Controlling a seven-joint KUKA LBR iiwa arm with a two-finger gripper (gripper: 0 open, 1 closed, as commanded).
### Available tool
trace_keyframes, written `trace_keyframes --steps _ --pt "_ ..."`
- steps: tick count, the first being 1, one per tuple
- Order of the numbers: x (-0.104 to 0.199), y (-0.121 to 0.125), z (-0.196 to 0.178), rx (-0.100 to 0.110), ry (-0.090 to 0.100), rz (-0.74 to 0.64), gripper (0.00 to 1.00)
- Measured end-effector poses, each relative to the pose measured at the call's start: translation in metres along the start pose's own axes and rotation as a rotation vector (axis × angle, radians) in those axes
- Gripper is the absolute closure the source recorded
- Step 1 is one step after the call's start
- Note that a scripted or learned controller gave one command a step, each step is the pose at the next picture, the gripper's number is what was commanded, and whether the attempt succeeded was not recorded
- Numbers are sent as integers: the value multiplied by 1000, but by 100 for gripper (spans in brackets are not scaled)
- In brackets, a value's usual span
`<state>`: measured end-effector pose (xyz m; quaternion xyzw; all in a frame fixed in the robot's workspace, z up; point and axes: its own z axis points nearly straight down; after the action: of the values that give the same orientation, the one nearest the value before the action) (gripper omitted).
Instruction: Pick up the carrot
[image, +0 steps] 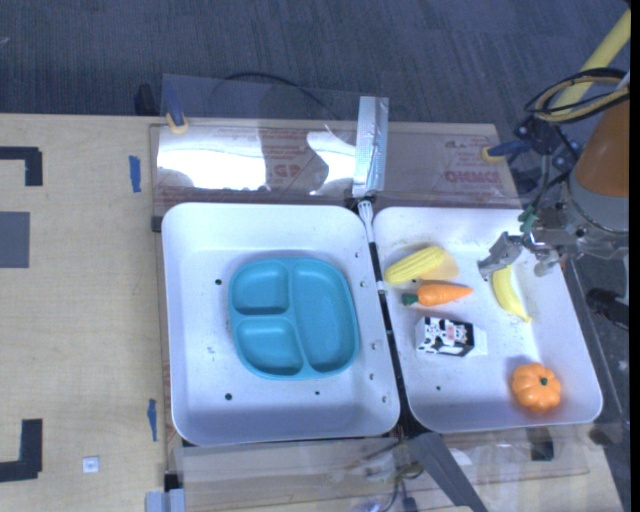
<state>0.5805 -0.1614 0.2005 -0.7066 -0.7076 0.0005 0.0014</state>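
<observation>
Camera view from above: the carrot (443, 294) lies flat in the right bin (570, 400), near that bin's left wall, its green stem end pointing to nine o'clock and its orange tip to three o'clock. Nothing grips it. The gripper (522, 250) hangs at about two o'clock from the carrot, near but apart from it, over the upper right part of the same bin. Whether the jaws stand wide or narrow cannot be told from this angle; nothing is seen between them.

Just at twelve o'clock of the carrot, touching or nearly touching it, lies a yellow corn cob (420, 264). At six o'clock of the carrot sits a small black-and-white box (446, 337). A banana (510, 293) lies at three o'clock of the carrot, just below the gripper. An orange pumpkin (535, 387) rests at five o'clock, near the right bin's lower right corner, well apart from the carrot.

At nine o'clock, across the divide between the bins, the left bin (200, 240) holds a blue plate (295, 316) with three compartments, set near its middle. Both bins sit side by side on the wooden counter (70, 300).
</observation>
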Motion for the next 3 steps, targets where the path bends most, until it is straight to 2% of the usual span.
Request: trace_keyframes --steps 1,2,3 --pt "0 0 0 0 0 0 0" --pt "26 -3 -62 -12 -3 -98 0" --pt "65 -17 6 2 1 -452 0"
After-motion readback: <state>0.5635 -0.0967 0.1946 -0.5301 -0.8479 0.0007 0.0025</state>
